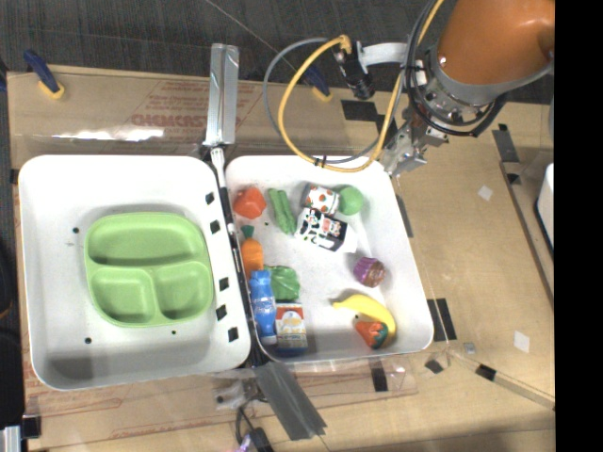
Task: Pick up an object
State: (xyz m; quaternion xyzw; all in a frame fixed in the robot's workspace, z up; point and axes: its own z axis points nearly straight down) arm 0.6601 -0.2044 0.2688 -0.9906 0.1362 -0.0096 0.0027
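Note:
The right bin [407, 252] holds several small objects: an orange-red piece [249, 202], a green pod [281, 209], a white printed can [320, 199], a green ball [350, 200], a black-and-white box [322, 230], a purple ball [368, 271], a banana [363, 306], a blue bottle [261, 301] and a small carton [290, 325]. My gripper [407, 156] hangs above the bin's far right corner, apart from all of them. The orange band of the arm [495, 22] sits above it.
In the left bin [47, 281] lies a green divided tray [149, 267]. Yellow and grey cables [311, 83] loop over the bench behind the right bin. A metal divider bar [221, 92] stands between the bins at the back.

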